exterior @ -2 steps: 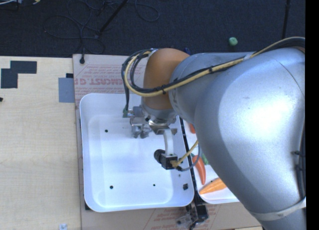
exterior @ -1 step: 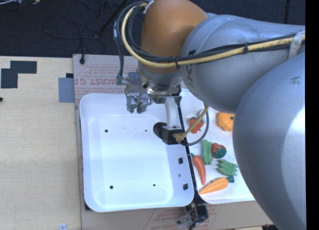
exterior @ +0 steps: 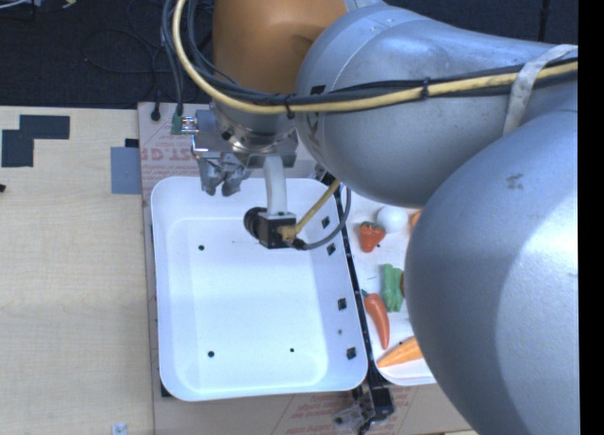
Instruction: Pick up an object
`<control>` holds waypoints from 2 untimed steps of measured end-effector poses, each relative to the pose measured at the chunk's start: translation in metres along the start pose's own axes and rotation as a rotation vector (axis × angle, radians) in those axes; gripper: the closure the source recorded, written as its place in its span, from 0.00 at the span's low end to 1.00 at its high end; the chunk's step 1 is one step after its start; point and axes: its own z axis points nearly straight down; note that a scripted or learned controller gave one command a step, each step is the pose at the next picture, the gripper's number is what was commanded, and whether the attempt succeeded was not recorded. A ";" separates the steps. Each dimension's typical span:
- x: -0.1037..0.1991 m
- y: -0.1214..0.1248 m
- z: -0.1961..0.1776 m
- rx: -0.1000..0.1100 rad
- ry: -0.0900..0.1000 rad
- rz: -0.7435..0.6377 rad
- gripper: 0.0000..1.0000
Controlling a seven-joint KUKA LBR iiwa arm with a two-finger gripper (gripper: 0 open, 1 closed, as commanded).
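Observation:
My gripper (exterior: 220,182) hangs over the far rim of the left white bin (exterior: 179,329), near its back left corner. It is open, and I see nothing between its fingers. Small toy foods lie in the right bin (exterior: 401,375), mostly hidden by the arm: a red strawberry-like piece (exterior: 372,234), a green piece (exterior: 392,288), a red chili (exterior: 377,319) and an orange carrot (exterior: 402,354). All of them lie well to the right of the gripper.
The big grey arm (exterior: 472,188) covers most of the right bin. A black divider strip (exterior: 347,273) runs between the two bins. The wooden bench top (exterior: 66,273) extends to the left, with dark patches (exterior: 125,169) near its back.

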 end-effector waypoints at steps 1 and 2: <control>-0.002 -0.001 0.003 0.006 -0.004 0.001 0.00; -0.002 -0.002 -0.007 0.008 -0.006 -0.005 1.00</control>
